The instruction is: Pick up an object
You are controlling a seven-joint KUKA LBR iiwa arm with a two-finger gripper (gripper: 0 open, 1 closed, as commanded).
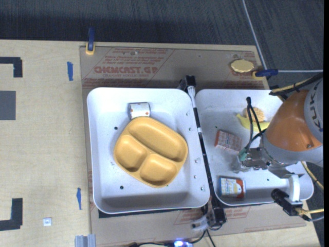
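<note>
Objects sit in both white bins: the left bin holds a big yellow three-compartment tray with a small silvery item touching its far edge. In the right bin lie a small reddish packet, a small carton near the front wall and a yellow object farther back. The gripper hangs low between packet and carton; I cannot tell its state from here.

The arm hides part of a yellow object.
</note>
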